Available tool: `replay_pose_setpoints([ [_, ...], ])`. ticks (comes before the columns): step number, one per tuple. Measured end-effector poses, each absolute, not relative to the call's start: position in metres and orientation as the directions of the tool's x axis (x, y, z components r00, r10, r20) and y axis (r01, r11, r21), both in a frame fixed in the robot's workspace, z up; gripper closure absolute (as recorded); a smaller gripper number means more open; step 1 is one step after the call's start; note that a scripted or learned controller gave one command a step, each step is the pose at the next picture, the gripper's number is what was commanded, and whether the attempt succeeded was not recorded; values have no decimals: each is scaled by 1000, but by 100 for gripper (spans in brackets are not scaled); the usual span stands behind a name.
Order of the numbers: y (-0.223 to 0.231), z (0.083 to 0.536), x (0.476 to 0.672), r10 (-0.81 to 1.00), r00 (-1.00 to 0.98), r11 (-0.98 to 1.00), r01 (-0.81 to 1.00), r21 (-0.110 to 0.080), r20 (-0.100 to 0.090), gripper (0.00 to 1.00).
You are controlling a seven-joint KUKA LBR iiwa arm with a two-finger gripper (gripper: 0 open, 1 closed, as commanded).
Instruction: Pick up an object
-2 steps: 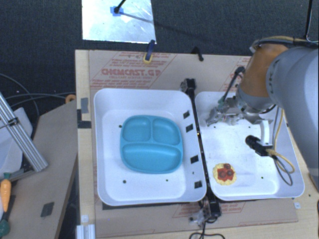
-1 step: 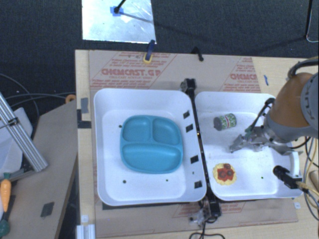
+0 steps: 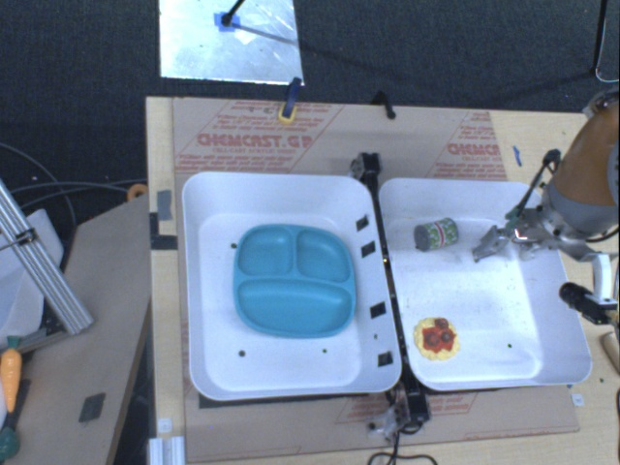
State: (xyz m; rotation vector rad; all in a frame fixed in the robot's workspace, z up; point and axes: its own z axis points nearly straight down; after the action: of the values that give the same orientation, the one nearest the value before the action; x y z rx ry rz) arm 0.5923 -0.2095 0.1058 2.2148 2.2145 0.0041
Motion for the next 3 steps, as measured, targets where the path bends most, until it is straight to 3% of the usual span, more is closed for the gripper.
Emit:
replay_pose_setpoints([
  [1, -140, 80, 654, 1000, -20, 20, 999, -50, 0, 0],
  [2, -45, 190, 672, 1000, -10, 10, 1000, 13, 3, 0],
  [3, -85, 80, 666, 1000, 1, -1, 1000, -4, -1, 0],
])
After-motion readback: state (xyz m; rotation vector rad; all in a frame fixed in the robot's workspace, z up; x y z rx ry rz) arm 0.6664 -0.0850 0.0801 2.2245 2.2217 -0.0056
